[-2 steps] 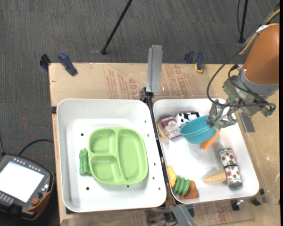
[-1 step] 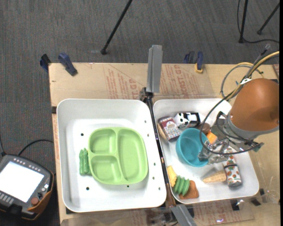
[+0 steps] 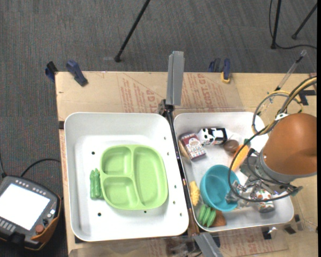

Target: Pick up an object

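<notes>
From above, the gripper [image 3: 250, 193] sits low in the right bin [image 3: 232, 119], just beside the teal bowl [image 3: 218, 187]. I can't tell how its grip stands. Nothing looks lifted yet, so the pick seems undone.

Red print is showing on the cardboard sheet [image 3: 203, 90] under the bins, upside down from this angle, not legible. Small box [image 3: 193, 146] is carrying a label, too small to read.
</notes>
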You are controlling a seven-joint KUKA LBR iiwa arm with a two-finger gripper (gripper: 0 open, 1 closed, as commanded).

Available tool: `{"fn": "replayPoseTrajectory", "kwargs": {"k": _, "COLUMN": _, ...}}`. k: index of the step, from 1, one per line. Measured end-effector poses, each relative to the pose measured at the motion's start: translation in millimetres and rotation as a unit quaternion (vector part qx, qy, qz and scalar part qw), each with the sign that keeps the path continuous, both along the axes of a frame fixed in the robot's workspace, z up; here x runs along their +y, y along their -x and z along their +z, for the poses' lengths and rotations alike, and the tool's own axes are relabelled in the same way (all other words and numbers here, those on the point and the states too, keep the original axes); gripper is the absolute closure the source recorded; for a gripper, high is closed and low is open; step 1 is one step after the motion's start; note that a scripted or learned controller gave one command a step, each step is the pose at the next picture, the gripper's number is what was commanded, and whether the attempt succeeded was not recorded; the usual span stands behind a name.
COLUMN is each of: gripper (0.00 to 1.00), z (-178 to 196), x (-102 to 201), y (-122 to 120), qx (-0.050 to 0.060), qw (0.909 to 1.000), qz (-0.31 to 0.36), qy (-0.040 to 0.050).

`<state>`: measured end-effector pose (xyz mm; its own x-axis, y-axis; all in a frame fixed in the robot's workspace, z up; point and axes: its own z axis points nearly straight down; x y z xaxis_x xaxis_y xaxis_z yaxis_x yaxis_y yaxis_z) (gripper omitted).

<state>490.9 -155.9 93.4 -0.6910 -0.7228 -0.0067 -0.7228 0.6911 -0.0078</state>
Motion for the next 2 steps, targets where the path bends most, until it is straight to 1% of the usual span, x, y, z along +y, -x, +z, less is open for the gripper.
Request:
{"fn": "replayPoseTrajectory", "kwargs": {"k": 1, "gripper": 0.00, "z": -6.8, "x": 1.5, "y": 3.4, "qx": 0.006, "qw": 1.0000, "qz": 0.001, "qy": -0.0021}}
{"fn": "replayPoseTrajectory", "kwargs": {"k": 2, "gripper": 0.00, "z": -5.9, "x": 39.4, "y": -63.3, "qx": 0.004, "qw": 0.9967, "qz": -0.081, "qy": -0.0027}}
